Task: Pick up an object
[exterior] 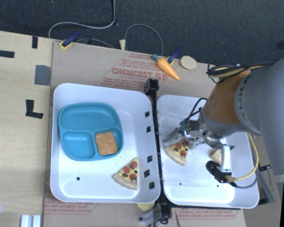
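pizza slice, a toy wedge with red dots on a yellow top and a tan crust [178, 152], lies in the right white bin [239, 199], right of the frame's middle. the tool [184, 135] sits just above it at the slice's upper edge, under the grey arm with its orange band [224, 101]; whether it is spread or closed i cannot tell, and nothing shows as held.

judged from here, the low flat wedge may slide on the smooth bin floor, or the tool may only nick its edge and tip it. a small tan piece [216, 155] lies just right of the wrist.

in the left white bin [63, 94] rest a glossy blue divided plate [87, 127] carrying a brown toast-like piece [106, 143], and a second pizza wedge [128, 173]. at the frame's top, an orange toy carrot [168, 68] lies on the cardboard-covered tabletop [86, 64].
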Controlling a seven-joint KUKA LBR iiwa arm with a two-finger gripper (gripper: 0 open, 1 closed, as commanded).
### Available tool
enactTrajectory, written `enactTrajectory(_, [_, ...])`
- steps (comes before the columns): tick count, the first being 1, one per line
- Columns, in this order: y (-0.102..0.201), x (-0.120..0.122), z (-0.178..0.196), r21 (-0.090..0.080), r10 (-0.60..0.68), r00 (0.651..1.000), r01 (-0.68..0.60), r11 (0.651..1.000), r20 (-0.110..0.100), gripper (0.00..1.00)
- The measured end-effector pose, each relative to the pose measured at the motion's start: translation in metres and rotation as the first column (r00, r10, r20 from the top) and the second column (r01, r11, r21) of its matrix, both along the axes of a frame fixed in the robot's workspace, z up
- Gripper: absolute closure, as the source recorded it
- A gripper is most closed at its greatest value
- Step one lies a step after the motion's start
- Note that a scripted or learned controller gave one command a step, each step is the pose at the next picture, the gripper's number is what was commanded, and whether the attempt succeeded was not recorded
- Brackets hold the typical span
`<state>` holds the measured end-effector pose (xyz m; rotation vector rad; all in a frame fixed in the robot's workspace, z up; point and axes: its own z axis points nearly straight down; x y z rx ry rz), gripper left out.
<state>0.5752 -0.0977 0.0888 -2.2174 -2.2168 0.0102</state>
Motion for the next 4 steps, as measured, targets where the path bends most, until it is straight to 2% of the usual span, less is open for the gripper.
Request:
enactTrajectory(1, [-0.002, -0.005, -0.002, 0.000, 0.003, 1.000, -0.003, 1.000, 0.015, 0.00])
enactTrajectory(2, [-0.004, -0.005, 0.009, -0.004, 0.002, 1.000, -0.002, 1.000, 0.017, 1.00])
enactTrajectory(3, [0.035, -0.059, 0.100, 0.003, 0.004, 1.000, -0.004, 1.000, 0.011, 1.00])
enactTrajectory(4, [0.033, -0.059, 0.095, 0.001, 0.002, 1.000, -0.002, 1.000, 0.007, 0.00])
